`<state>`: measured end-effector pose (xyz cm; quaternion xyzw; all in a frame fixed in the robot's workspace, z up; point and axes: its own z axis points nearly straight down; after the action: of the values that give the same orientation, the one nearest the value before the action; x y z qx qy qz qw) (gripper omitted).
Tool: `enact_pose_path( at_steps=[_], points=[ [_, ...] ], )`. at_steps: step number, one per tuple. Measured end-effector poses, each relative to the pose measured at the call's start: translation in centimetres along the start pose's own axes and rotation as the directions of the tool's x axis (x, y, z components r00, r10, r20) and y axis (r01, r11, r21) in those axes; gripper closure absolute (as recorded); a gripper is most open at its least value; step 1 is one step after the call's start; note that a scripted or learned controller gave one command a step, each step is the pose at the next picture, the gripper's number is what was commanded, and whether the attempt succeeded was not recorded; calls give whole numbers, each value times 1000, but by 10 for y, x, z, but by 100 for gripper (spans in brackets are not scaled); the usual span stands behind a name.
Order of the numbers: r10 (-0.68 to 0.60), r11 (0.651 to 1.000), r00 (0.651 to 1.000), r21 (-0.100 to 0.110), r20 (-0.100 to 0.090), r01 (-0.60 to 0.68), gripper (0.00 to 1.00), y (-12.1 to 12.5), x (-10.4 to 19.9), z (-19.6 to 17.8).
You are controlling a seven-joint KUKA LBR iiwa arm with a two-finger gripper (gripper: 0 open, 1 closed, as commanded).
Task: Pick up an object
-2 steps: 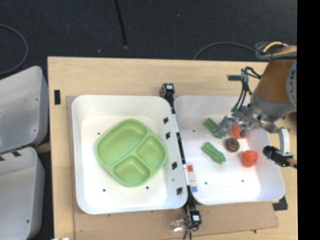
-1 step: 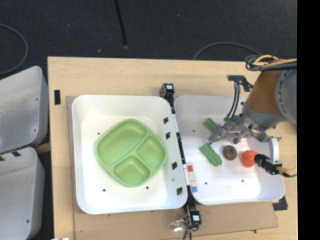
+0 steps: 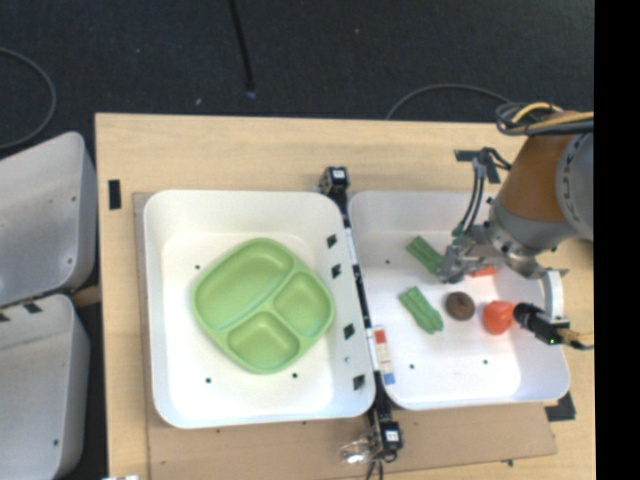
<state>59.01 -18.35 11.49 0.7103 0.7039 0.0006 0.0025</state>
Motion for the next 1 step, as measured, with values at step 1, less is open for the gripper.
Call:
enact_pose_path(
  at_steps=[1],
  points=[
    [-1, 1000, 1000, -1, 0, 1, 100, 3, -10, -49]
  ],
)
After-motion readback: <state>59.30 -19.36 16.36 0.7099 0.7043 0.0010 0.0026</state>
